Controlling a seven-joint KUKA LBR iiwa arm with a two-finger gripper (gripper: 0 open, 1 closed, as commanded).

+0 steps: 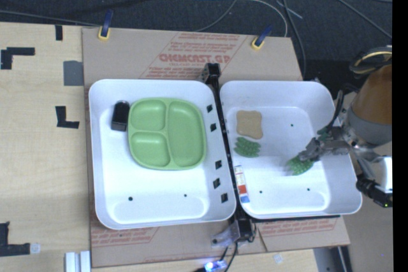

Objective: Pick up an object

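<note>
Gripper (310, 153) sits low in the right bin (280, 87), fingertips touching a green leafy toy (298, 166) near its right wall; can't tell its finger state. Toy looks light, soft, squashy: pinch across its bulk.

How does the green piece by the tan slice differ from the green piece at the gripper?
The green piece beside the tan slice lies near the right bin's left wall, just below the tan slice, apart from the arm. The green piece at the gripper lies toward the bin's right side, right at the gripper's tip; whether it is gripped is unclear. The first looks darker, the second brighter. Both are small, green and bumpy, in the same bin.
</note>
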